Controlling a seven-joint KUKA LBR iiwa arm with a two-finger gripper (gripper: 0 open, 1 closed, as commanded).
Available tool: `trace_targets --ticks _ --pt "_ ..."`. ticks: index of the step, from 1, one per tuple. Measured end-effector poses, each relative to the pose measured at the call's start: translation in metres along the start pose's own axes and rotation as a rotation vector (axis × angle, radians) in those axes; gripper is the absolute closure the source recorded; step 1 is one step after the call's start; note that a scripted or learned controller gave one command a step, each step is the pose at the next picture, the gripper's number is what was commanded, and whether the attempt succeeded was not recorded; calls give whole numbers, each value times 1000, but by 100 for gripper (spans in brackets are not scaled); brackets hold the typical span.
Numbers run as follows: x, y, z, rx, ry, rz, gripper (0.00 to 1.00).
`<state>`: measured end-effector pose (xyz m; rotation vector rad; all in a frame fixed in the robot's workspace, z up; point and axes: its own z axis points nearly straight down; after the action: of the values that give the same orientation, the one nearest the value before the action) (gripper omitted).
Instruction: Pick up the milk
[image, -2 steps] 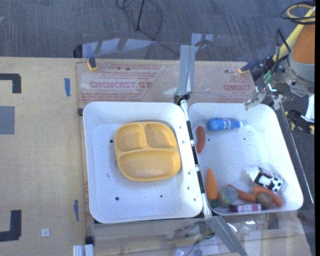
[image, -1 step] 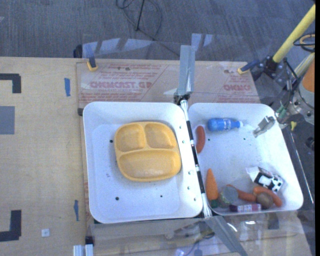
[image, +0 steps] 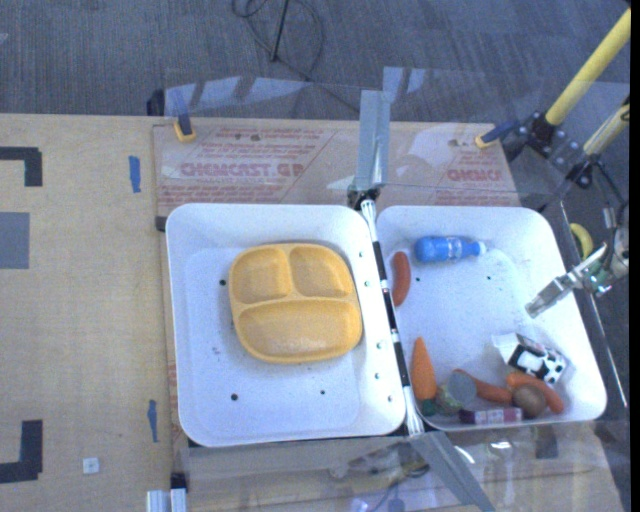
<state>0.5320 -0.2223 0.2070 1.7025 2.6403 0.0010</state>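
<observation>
White bins sat side by side on the tabletop (image: 80, 330). The left bin (image: 200, 400) held a yellow divided plate (image: 295, 300). In the right bin (image: 470, 290), the milk (image: 536, 360), a small black-and-white carton, lay near the right front corner, just beside a carrot (image: 492, 388) and a brown potato (image: 531, 400). A blue bottle (image: 448, 248) lay at the back, a sausage (image: 400, 277) and another carrot (image: 423, 368) by the divider. The gripper (image: 562, 291) hovered over the bin's right rim, apart from the milk; whether its jaws were apart, I could not tell.

Bright, even overhead light, mild glare on the white bins (image: 190, 300), soft overall blur.
</observation>
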Motion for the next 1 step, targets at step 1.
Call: trace_targets --ticks 1 --pt "20 -48 38 0 1 -187 0"
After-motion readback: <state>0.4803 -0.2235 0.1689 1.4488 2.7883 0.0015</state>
